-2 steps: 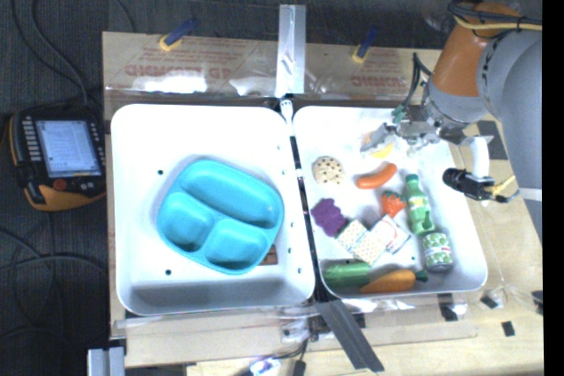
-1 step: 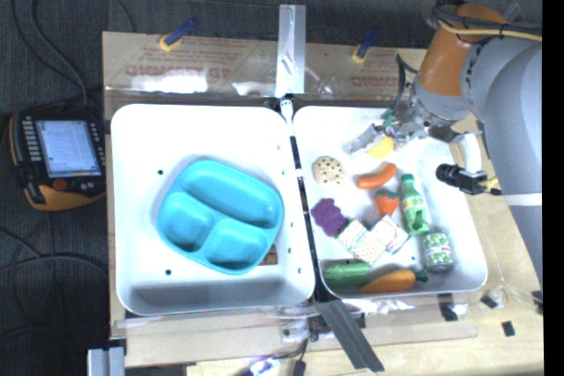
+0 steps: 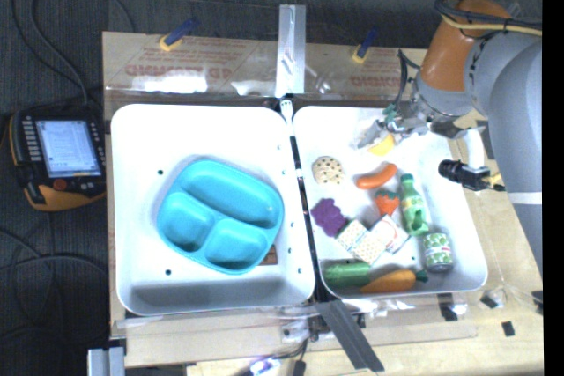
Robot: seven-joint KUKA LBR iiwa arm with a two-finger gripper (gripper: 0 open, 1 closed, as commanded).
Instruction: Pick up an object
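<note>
2 shallow white bins sit side by side on the bench, the left bin (image 3: 132, 216) in the centre-left of the frame and the right bin (image 3: 467, 216) in the centre-right. The left bin holds 1 blue divided tray (image 3: 220, 214) with 3 compartments, lying slightly askew.

The right bin holds the loose objects. A speckled cookie (image 3: 328, 169) lies near the bin's upper left, just beside the divider. An orange sausage-shaped piece (image 3: 376, 177) lies to its right, and a yellow piece (image 3: 382, 146) sits above that, near the bin's upper edge. A purple bunch of grapes (image 3: 328, 216) lies at mid-left. A green bottle (image 3: 411, 203) lies lengthwise at mid-right, touching a small red-orange piece (image 3: 388, 202) on its left. 2 white cartons (image 3: 370, 239) lie below centre, side by side. A green can (image 3: 437, 250) rests toward the lower right. Along the lower edge lie a green cucumber (image 3: 345, 272) and a carrot (image 3: 389, 281), end to end.

The arm (image 3: 458, 57) enters from the upper right of the frame. The gripper (image 3: 394, 122) hangs over the upper edge of the right bin, just above the yellow piece. Whether its pincer is apart or together cannot be told, and nothing is visibly between them.
</note>
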